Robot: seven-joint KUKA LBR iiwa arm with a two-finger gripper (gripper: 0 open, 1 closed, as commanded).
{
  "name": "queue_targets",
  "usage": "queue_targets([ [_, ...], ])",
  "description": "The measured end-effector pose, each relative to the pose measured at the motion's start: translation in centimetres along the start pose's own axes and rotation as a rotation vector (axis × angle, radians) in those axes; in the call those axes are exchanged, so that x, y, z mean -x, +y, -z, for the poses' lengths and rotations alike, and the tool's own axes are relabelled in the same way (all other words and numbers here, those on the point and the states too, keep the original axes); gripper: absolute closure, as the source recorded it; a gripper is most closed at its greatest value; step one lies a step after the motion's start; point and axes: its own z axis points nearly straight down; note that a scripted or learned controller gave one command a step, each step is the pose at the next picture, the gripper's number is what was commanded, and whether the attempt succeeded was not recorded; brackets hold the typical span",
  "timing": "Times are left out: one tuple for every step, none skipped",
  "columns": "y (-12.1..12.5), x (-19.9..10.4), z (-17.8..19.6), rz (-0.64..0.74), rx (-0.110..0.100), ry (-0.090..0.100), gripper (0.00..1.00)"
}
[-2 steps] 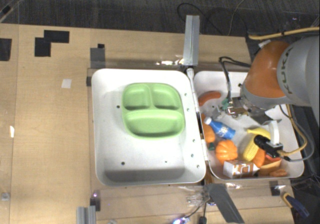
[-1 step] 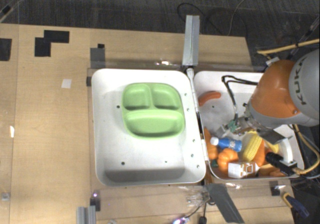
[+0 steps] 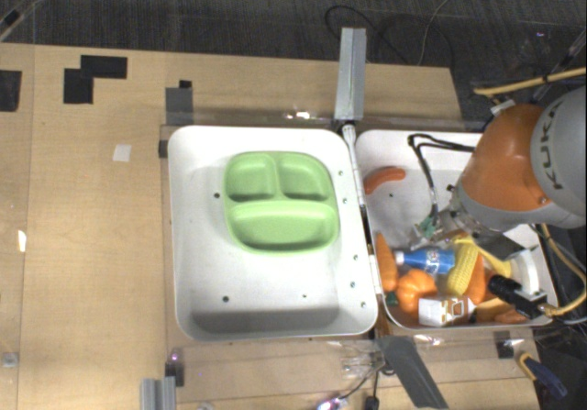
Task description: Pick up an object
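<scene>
Toys lay heaped in the near half of the right bin (image 3: 404, 144): a corn cob (image 3: 465, 263), a blue bottle (image 3: 428, 260) lying on its side just left of it, an orange fruit (image 3: 415, 286) below the bottle, a white carton (image 3: 445, 310) against the near wall, and a carrot (image 3: 384, 263) along the left wall. We saw a sausage (image 3: 383, 177) lying apart from them, toward the far left corner of the same bin. Over the heap's upper edge hung the gripper (image 3: 434, 227), low and close to the bottle and the cob; the wrist hid its tips, and we could not tell how it was set. We made out nothing lifted clear of the pile. Above it sat the orange band (image 3: 504, 165) and the grey arm (image 3: 561, 147), reaching in from the right, with a black cable (image 3: 424, 160) looping over the bin's far side. The left bin (image 3: 193, 216) held a green tray (image 3: 280, 199) with three compartments, lying flat near the middle. Both bins rested on the bench (image 3: 83, 243).
</scene>
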Motion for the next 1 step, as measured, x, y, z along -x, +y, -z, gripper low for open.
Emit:
queue_targets([
  [-1.89, -2.45, 8.39, -0.039, -0.02, 0.004, 1.0],
])
